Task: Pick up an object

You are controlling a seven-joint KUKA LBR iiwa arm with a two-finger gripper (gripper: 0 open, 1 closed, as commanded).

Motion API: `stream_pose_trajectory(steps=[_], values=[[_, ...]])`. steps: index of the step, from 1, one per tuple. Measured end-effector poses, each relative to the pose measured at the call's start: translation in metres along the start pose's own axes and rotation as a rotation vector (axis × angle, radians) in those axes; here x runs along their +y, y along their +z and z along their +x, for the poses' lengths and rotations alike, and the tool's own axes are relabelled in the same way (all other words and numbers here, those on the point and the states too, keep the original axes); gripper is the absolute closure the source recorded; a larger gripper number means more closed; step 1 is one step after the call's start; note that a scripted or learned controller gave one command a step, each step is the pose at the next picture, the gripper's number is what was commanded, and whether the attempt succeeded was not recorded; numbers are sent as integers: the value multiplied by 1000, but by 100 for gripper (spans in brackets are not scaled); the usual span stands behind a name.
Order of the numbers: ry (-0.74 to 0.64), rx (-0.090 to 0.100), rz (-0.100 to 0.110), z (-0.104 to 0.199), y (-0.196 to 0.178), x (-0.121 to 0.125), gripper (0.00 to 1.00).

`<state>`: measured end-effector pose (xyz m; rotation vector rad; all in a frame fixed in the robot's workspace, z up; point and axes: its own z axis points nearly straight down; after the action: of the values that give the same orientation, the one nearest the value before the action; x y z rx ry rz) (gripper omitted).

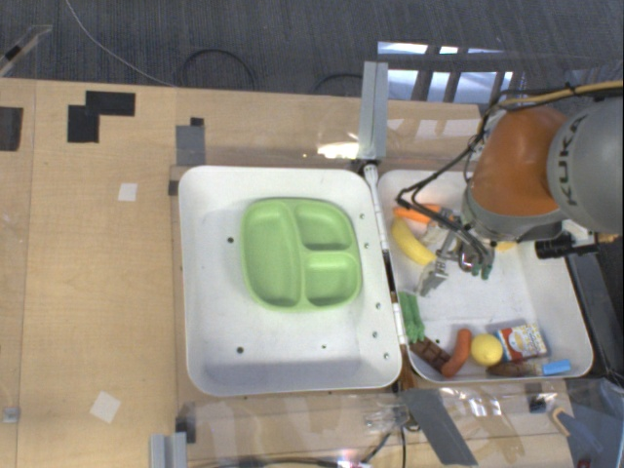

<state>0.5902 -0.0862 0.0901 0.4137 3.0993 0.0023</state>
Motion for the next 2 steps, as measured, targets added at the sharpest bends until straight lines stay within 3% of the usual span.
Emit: stream_pose_trajectory(steps=[1,2], values=[[-51,3,3,3,-28,-42,0],[-108,-1,5,-44,-74,-99,0]])
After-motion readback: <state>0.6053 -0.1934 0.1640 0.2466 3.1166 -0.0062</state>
